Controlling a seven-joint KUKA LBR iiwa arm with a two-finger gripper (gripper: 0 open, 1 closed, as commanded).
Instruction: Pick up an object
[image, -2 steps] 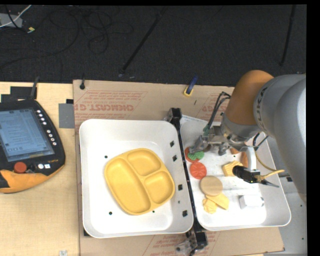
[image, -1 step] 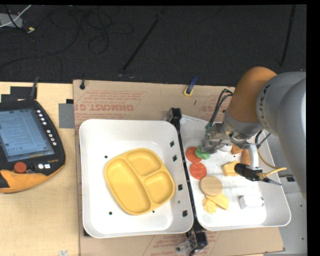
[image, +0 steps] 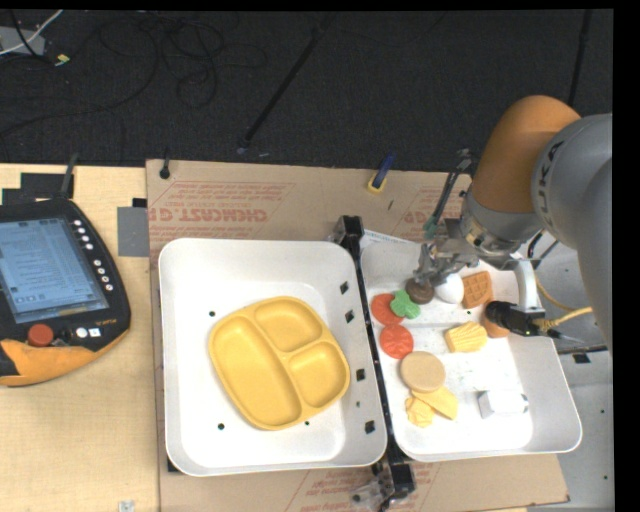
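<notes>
The right bin (image: 556, 436) holds several toy foods. Two red slices (image: 396, 341) and a green piece (image: 405, 305) lie near its left wall. A white egg (image: 450, 289) and an orange cracker (image: 477, 288) sit further back. A yellow wedge (image: 465, 337), a tan round disc (image: 423, 371), yellow pieces (image: 431, 407) and a pale grey block (image: 487, 403) lie toward the front. My gripper (image: 428, 284) hangs low over the back of this bin, just left of the egg and right above the green piece. A small dark brown lump (image: 420, 293) sits at its tip.
The left bin (image: 200, 270) holds a yellow divided plate (image: 278, 360). A black divider (image: 362, 330) runs between the bins. A control pendant (image: 50, 285) lies on the bench at far left. The arm's orange band (image: 520, 150) and cables (image: 520, 318) hang over the right bin's back right.
</notes>
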